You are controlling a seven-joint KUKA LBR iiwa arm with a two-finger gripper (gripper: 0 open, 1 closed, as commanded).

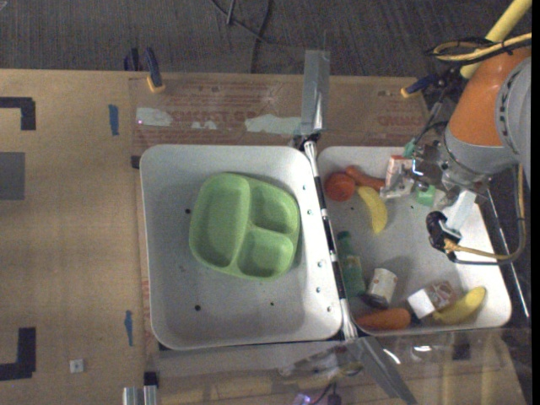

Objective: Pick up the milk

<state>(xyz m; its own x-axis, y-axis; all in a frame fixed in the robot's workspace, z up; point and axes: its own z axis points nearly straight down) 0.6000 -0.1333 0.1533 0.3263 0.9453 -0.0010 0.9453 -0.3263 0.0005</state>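
Nearest the camera, at the right bin's [498, 310] front edge, a small milk carton [429, 299] lies between a carrot [384, 318] and a banana [460, 307], untouched. At the bin's far end the end effector [411, 175] hovers near a second banana [375, 208]; I cannot tell whether it is spread or pressed together. Judging by this, the pick is not yet begun: approach, grasp and lift remain.

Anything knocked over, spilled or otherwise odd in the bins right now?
No spill or damage visible. In the right bin, a can and small carton lie tipped near the front among toy food. The green divided plate sits flat but skewed in the left bin.
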